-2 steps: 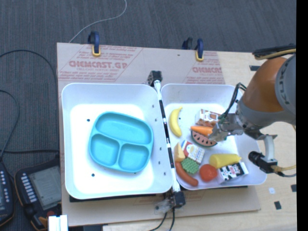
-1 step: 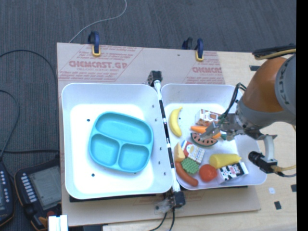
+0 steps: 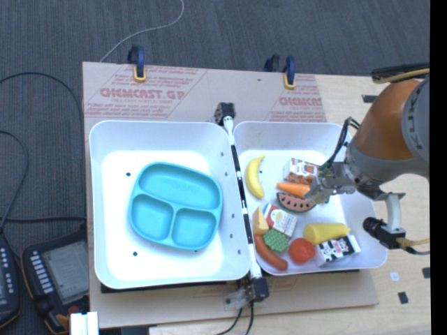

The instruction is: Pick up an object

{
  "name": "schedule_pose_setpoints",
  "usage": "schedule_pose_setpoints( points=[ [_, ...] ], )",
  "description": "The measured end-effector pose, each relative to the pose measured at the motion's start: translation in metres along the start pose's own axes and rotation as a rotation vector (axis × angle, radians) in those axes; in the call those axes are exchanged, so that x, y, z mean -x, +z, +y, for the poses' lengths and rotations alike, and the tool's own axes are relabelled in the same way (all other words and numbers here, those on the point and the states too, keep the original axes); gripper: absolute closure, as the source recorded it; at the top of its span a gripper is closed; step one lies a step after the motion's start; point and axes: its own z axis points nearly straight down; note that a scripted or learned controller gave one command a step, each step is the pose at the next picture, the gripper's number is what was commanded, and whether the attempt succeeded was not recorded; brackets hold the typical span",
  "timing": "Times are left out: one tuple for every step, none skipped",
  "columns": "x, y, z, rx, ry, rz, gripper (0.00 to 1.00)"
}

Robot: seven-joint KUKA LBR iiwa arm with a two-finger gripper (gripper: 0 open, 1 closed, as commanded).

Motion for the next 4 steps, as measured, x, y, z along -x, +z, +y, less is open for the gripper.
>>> schedule_pose_setpoints(
  points=[
    [0.0,0.0,0.0,0.0,0.0,0.0,0.0],
    [-0.036,0.056,-0.018,0.02,0.002,-0.004,0.0],
    [-0.037,0.042,-0.015,0.026,0.001,0.0,1.0],
    [-0.037,0.043,-0.016,0.026,0.002,-0.001,0.0]
  ],
)
